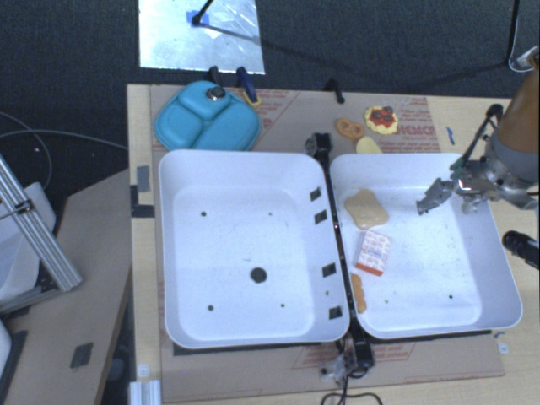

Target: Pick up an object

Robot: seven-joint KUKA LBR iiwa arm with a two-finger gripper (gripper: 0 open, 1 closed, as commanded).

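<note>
Objects for picking sit in right bin (481, 310), all bunched toward its left wall: beige bread-like lump (365, 208) uppermost, red-and-white packet (373, 252) just below it, small orange stick (359, 293) lowest, lying along divider side. Probably ended up there loose from drops or tumbles, none upright, none stacked. Left bin (194, 226) carries just one dark round spot (258, 275) near centre; cannot tell whether object or mark.

Hand (432, 197) hangs over right bin's upper right part, reaching in from right on grey arm (510, 163), tilted down and left. Nothing seen between fingers; too small and blurred to say spread or pressed together, so cannot tell. Well apart from beige lump, nearest candidate.

Judged as approach step, grasp not yet made. Next move likely leftward and down onto lump or packet; closeness to bin wall could block one finger.

Outside bins on tabletop (278, 112): blue lidded container (207, 118) behind left bin, small toy foods (371, 125) behind right bin, out of play.
</note>
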